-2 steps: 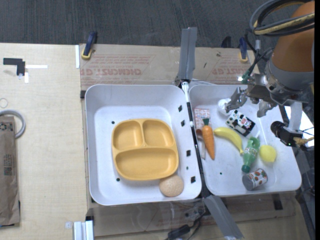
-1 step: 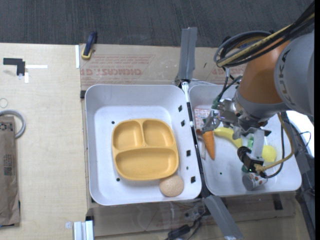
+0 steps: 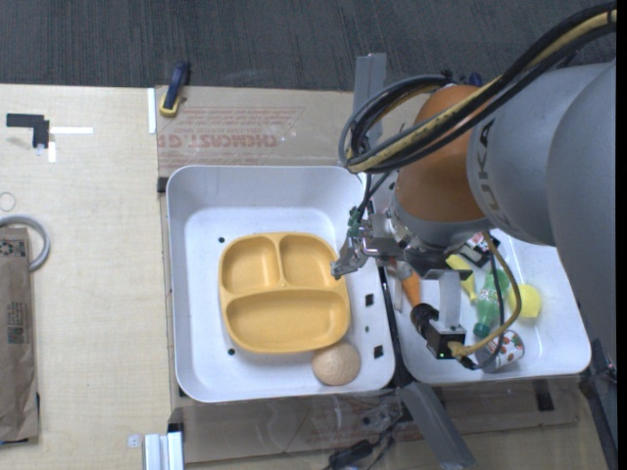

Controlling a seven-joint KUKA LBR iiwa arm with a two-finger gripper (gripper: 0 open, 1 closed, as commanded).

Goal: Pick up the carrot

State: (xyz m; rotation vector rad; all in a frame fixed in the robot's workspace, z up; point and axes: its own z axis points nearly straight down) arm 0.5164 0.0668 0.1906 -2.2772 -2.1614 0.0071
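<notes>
Carrot point(image 3: 412, 288) lies in the white bin point(image 3: 554, 355) just right of the yellow plate point(image 3: 284, 292), green thing point(image 3: 487, 300) and yellow ball point(image 3: 530, 302) farther right, under the arm point(image 3: 549, 145) leaning over it, whose hand point(image 3: 409, 267) cannot be judged open or closed.

In left bin point(image 3: 196, 360), tray point(image 3: 284, 313); in right bin point(image 3: 566, 352), carrot point(image 3: 412, 289).

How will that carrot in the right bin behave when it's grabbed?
The carrot looks slim and rounded, so it may roll or slip from a pinch. It lies straight, so probably stiff. The arm hides most of it.
</notes>
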